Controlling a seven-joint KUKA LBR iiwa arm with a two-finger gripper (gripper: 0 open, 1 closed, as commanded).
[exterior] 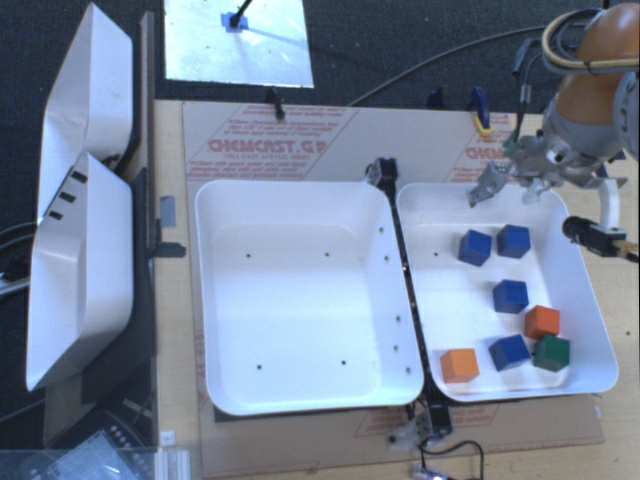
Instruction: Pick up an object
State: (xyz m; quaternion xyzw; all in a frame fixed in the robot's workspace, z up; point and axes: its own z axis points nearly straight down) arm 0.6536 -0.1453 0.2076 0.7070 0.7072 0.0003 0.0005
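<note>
The right bin [446, 298] holds several small cubes. Two blue cubes [475, 247] [514, 240] lie side by side near its back, and a third blue cube [510, 295] sits at mid-bin. Toward the front are a red-orange cube [542, 320], a green cube [551, 352], another blue cube [509, 351] and an orange cube [459, 365]. My gripper [509, 190] hangs above the bin's back edge, behind the two rear blue cubes. It is open with nothing between its fingers.
The left bin [300, 298] sits beside the right one, with a narrow divider gap between them. Spare white bins [80, 218] lean at the far left. A grey metal plate [238, 28] lies behind the bench, and cables run near the arm.
</note>
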